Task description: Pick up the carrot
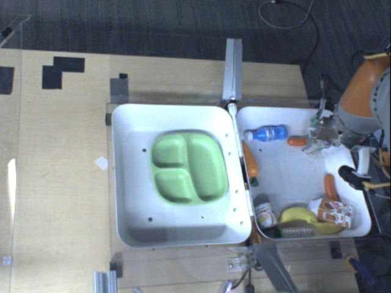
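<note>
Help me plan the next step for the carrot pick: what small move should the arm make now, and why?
Probably shift the hand across the right bin toward the carrot. The carrot lies along that bin's left wall, below the blue bottle, while the hand hovers near the bin's upper right by a small orange item, well apart from the carrot.

I am looking down on a robotics lab. The pale wooden surface (61,163) carries two shallow white bins (131,224) clamped between aluminium rails (233,66), with black tape marks (61,71) stuck to the wood. Dark carpet (153,11) lies beyond, a loose cable (293,8) snaking over it, and the grey-and-orange arm (363,96) reaches in.
</note>
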Controlling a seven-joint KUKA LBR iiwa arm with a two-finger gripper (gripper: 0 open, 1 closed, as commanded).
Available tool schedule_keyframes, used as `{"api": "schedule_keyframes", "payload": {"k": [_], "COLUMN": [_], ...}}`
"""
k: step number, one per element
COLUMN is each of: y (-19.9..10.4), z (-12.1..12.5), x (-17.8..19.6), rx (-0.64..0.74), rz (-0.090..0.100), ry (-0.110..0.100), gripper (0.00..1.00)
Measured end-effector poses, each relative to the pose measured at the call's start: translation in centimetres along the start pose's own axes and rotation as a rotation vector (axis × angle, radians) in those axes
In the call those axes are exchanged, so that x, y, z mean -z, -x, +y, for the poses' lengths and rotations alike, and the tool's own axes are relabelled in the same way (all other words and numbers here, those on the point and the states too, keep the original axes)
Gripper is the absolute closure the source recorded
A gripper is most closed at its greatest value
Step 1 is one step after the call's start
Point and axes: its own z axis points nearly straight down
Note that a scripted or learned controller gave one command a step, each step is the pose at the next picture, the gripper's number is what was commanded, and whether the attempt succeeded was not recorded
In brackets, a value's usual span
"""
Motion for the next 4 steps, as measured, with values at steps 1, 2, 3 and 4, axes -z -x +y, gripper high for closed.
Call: {"api": "schedule_keyframes", "payload": {"k": [1,2,3,4], "y": [-1.2,0.3,-1.1,1.8], "z": [-1.4,-9.7,-11.3,-13.0], "x": [9.3,3.6,1.0,12.4], "rx": [-0.200,-0.092,0.212,0.009], "rz": [0.000,0.001,0.002,0.000], "ry": [-0.002,-0.006,-0.004,-0.002], "gripper": [1.00,1.00,1.00,1.00]}}
